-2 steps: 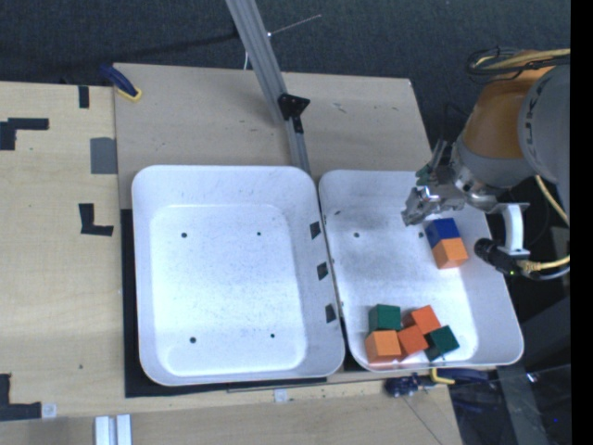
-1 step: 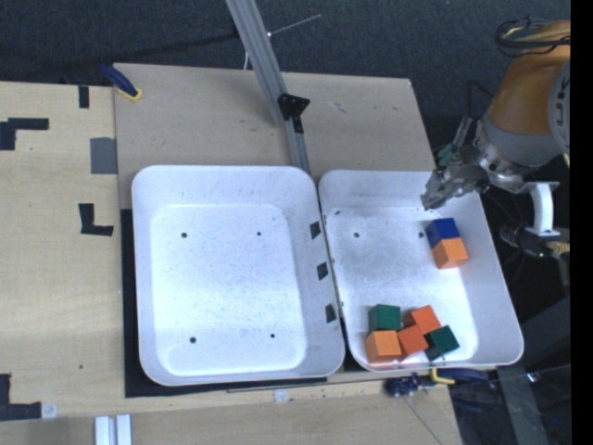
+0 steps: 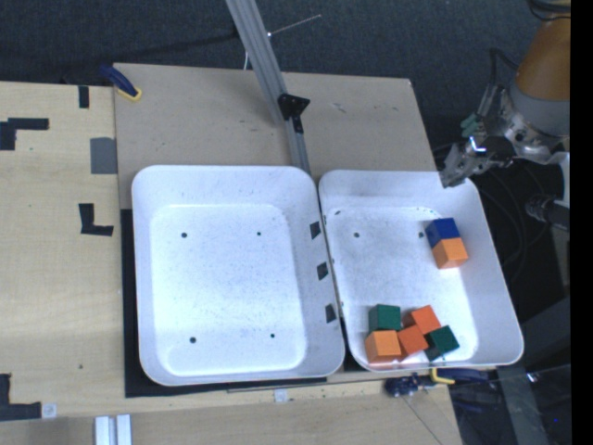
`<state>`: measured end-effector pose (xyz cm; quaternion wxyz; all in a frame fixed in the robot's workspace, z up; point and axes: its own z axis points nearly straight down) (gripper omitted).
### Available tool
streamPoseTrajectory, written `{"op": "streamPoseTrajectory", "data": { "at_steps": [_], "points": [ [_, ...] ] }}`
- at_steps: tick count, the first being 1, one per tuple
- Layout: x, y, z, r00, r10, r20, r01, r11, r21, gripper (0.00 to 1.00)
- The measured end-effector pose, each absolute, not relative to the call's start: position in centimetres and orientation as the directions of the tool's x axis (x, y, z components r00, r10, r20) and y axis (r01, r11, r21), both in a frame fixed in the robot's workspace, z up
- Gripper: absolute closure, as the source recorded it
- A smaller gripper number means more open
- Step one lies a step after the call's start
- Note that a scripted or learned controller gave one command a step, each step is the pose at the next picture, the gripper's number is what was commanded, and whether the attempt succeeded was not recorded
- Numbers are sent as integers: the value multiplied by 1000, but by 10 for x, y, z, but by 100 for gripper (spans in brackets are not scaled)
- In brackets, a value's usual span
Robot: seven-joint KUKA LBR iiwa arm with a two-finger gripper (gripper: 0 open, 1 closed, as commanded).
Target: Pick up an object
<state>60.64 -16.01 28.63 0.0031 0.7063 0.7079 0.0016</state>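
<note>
A blue block [image 3: 442,229] and an orange block [image 3: 450,252] touch near the right bin's [image 3: 366,185] far right side; green and orange blocks [image 3: 408,333] cluster at its near edge; the left bin [image 3: 148,188] sits beside it on the worktop [image 3: 204,109]; the gripper [image 3: 456,169] hovers over the right bin's far right corner, and whether it is parted or closed I cannot tell.

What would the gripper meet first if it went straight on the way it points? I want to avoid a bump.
Probably the right bin: the gripper hangs at its far right corner, tilted down and left, so rim or floor comes before the blue block. Depth is unclear.
</note>
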Motion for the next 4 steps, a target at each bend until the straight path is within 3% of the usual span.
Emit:
{"op": "streamPoseTrajectory", "data": {
  "at_steps": [1, 3, 4],
  "points": [
    [591, -119, 281, -4, 1000, 0, 1000, 4, -1, 100],
    [579, -12, 251, -6, 1000, 1, 1000, 6, -3, 100],
    [559, 47, 250, -8, 1000, 2, 1000, 8, -4, 100]
  ]
}}
